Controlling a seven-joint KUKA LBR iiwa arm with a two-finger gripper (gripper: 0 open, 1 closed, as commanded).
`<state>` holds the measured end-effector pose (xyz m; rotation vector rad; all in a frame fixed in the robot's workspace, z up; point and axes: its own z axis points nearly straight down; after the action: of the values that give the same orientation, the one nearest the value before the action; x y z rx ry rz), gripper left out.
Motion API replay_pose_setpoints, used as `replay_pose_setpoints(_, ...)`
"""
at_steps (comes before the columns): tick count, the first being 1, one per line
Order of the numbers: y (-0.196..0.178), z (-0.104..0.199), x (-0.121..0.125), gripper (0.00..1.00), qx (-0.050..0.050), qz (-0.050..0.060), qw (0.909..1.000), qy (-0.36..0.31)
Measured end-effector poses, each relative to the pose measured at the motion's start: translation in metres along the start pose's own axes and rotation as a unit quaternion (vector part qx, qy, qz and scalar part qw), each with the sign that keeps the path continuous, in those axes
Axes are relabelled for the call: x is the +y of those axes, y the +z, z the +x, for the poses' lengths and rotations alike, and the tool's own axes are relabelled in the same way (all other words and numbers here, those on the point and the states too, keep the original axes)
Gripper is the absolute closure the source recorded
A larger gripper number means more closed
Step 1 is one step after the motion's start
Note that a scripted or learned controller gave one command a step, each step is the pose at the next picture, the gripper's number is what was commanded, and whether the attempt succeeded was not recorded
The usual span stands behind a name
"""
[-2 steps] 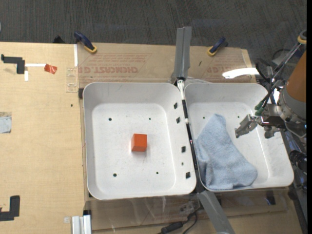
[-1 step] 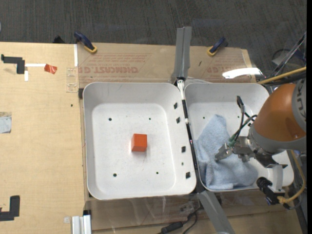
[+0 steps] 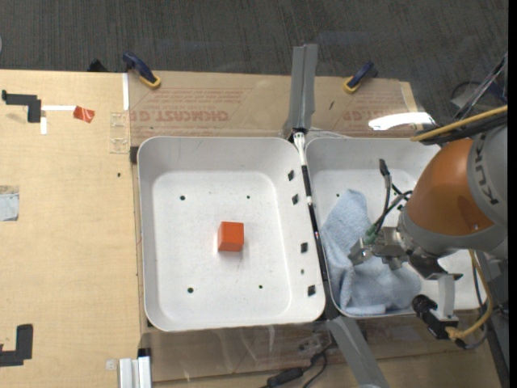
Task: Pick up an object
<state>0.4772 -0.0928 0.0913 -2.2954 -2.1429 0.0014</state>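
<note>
An orange-red cube (image 3: pixel 231 237) rests near the middle of the left bin (image 3: pixel 161 217). A crumpled light-blue cloth (image 3: pixel 355 253) lies in the right bin (image 3: pixel 339 168), along its left and front sides. My gripper (image 3: pixel 373 250) hangs low over the cloth, at the end of the grey arm with the orange band (image 3: pixel 448 188) that comes in from the right. The wrist hides the fingertips where they meet the cloth.
A grey divider bar (image 3: pixel 303 87) runs between the two bins at the back. Blue-and-yellow clamps (image 3: pixel 141 69) (image 3: pixel 359 77) hold the cardboard behind the bins. A wooden board (image 3: pixel 65 217) lies to the left. Cables (image 3: pixel 388 192) hang beside the wrist.
</note>
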Motion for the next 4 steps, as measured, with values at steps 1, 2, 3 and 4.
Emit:
replay_pose_setpoints(1, -0.099, 0.041, -0.003, 0.0, -0.001, 0.0, 0.9539, 0.3)
replay_pose_setpoints(2, -0.004, -0.004, -0.001, 0.0, -0.001, 0.002, 0.9667, 0.256)
replay_pose_setpoints(3, -0.072, -0.057, 0.004, 0.0, -0.001, 0.0, 0.9784, 0.207)
replay_pose_setpoints(4, 0.0, -0.03, 0.002, 0.0, 0.0, 0.001, 0.9888, 0.149)
